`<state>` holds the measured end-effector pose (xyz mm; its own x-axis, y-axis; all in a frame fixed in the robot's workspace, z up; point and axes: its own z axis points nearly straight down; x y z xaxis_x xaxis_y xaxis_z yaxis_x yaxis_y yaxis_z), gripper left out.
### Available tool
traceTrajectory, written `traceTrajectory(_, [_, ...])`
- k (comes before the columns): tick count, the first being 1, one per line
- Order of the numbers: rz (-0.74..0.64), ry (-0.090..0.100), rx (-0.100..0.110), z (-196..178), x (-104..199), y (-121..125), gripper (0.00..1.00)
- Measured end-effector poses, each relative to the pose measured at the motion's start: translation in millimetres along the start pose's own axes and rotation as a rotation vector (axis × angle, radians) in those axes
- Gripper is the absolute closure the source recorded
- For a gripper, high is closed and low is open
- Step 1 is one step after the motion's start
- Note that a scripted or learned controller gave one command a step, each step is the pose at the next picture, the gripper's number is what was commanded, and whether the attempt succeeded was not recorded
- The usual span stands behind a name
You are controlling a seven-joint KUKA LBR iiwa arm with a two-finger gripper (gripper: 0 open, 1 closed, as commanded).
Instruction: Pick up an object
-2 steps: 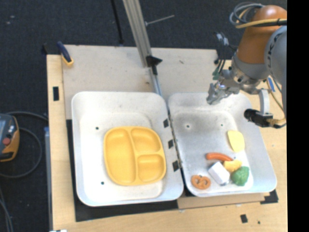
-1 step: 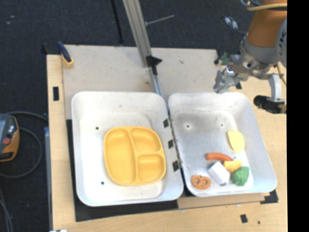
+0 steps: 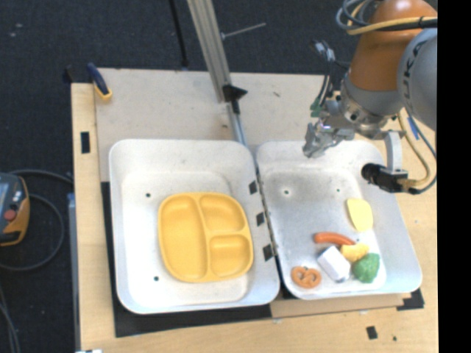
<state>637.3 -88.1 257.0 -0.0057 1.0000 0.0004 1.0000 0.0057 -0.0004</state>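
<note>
White plastic forms both shallow bins on the counter [image 3: 147, 109]; the right bin [image 3: 309, 197] serves as the landmark. Above its far rim, near the far left corner, hangs the pincer [image 3: 315, 147] on the grey arm [image 3: 386, 43] with its orange band; whether its tips are spread or pressed together cannot be told, and nothing shows between them. Toys cluster in the near right corner of that bin: a pale yellow piece [image 3: 360, 214], an orange-red carrot-like stick [image 3: 333, 238], a white block [image 3: 333, 262], a green lump [image 3: 366, 267], a small yellow piece [image 3: 355, 251] and a brown pretzel [image 3: 305, 276]. Left of that bin, the other bin [image 3: 132, 168] holds a yellow divided plate [image 3: 205, 236].
</note>
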Motion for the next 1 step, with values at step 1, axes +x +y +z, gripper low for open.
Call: traceTrajectory(1, [-0.001, 0.0, 0.0, 10.0, 55.2, -21.6, 1.0])
